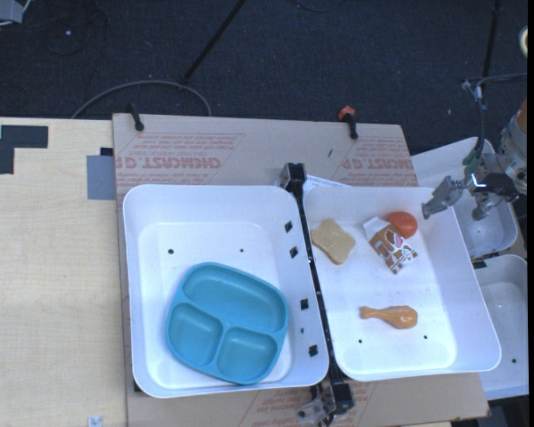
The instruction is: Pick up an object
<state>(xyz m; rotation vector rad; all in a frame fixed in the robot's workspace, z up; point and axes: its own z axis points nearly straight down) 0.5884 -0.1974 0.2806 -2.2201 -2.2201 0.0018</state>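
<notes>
Camera view shows the gripper [463,196] spread open, holding nothing, beside the right bin [467,345], which holds bread [333,240], a tomato [402,223], a packet [391,248] and a drumstick [390,316]; a blue tray [227,322] fills the left bin [151,238].

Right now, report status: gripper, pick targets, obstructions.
Gripper open, holding nothing, at right bin's far right rim. Bread slice, tomato, snack packet, drumstick lie apart in that bin. Nothing blocking them.

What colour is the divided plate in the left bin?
Light blue, seen in the camera view: divided plate.
</notes>
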